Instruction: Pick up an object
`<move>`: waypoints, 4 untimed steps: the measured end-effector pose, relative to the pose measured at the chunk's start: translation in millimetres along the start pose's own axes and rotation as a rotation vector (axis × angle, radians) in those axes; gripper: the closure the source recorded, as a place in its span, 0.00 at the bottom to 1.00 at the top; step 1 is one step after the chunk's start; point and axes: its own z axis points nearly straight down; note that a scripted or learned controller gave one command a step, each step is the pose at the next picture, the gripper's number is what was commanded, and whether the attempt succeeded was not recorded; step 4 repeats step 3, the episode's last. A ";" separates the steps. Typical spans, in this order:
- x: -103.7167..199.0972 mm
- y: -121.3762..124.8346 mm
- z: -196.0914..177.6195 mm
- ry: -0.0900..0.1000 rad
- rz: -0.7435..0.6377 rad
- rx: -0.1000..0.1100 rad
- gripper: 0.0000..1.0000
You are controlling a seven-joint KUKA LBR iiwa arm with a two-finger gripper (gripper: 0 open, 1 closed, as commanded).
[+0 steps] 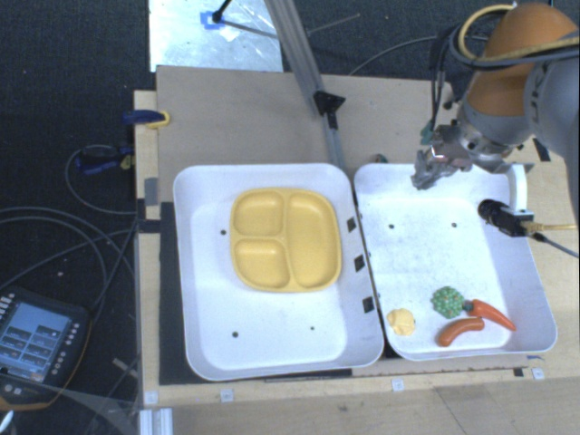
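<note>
In the right bin (412,261), near its front edge, lie a pale yellow round piece (401,321), a green broccoli-like toy (447,301), an orange carrot (492,313) and a red-orange sausage (459,331). My gripper (426,178) hangs over the bin's back left part, well away from these objects, with nothing seen in it. Its fingers are too small and dark to read.
The left bin (204,333) holds a yellow divided plate (285,239). A grey pole (299,48) slants down to the gap between the bins. A black fitting (500,217) sits at the right bin's right rim. Cables and a pendant (36,338) lie left of the bench.
</note>
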 end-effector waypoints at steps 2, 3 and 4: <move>100.3 6.3 6.7 0.001 0.000 -0.001 1.00; 158.6 7.8 -11.4 0.001 -0.001 -0.002 1.00; 158.6 7.8 -11.4 0.001 -0.001 -0.002 1.00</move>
